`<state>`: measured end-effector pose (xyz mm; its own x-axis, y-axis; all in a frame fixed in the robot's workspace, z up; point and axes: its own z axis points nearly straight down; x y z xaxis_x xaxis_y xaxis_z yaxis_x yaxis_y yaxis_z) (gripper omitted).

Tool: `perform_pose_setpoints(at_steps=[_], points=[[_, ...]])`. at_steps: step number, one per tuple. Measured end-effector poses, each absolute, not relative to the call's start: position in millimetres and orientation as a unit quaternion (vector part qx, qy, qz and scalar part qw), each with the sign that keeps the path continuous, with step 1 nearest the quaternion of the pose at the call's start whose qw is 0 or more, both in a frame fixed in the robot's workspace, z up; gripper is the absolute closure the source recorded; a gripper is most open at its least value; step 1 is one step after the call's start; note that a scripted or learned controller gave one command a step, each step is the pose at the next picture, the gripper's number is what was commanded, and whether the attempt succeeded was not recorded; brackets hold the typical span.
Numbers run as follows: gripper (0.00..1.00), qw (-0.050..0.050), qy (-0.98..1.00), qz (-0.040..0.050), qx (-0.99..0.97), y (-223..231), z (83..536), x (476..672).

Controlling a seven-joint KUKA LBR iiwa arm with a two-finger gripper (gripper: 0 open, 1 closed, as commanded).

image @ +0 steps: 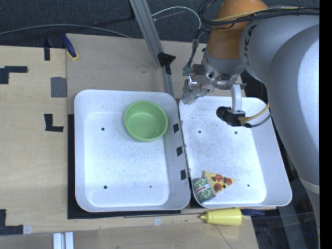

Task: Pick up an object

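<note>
Green bowl [146, 120] upright in left bin [88, 154], upper centre of frame. Pizza slice toy [220, 181] and green packet [203, 188] touching, right bin [259, 154] lower left corner. Yellow bottle [224, 217] on table [111, 61] below. Hand [193, 93] at right bin's top left corner; grip state not discernible.

Green bowl [146, 120] in left bin [88, 154]

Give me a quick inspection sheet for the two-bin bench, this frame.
Surface: wooden bench with black tape marks at left.
Job's things: green bowl upright in left bin; pizza slice toy and green packet at right bin near edge.
Clutter: yellow bottle lying outside the bins, in front.
Grippers: gripper over right bin's far left corner.
Cables: thin cable looping behind arm.
Surroundings: dark floor beyond bench.
</note>
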<state>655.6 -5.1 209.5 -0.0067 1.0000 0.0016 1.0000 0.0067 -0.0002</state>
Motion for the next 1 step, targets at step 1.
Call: perform_pose_setpoints(at_steps=[1], points=[[1.0,0.001,-0.71,-0.0004,-0.704,60.3,212.0,654.3]])
